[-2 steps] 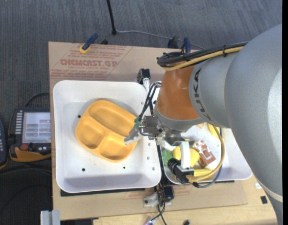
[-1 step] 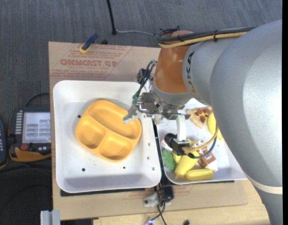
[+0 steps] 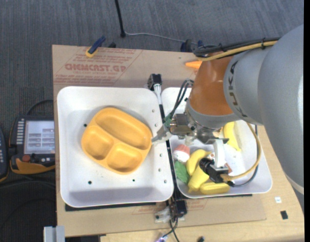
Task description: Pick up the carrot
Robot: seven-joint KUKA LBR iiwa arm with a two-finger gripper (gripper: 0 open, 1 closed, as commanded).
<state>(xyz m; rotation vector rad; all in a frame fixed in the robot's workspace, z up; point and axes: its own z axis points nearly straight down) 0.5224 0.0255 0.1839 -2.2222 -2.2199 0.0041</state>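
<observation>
My gripper hangs low over the left part of the right bin, close to the wall shared by the two bins. The grey wrist and its orange band cover most of that bin. Just below the gripper lie a small red and white piece, a green piece and a yellow banana. I cannot pick out a carrot among the visible items; the arm hides whatever lies under it.
A second yellow piece lies at the right bin's front, and a pale banana sits right of the wrist. The left bin holds a yellow divided plate.
</observation>
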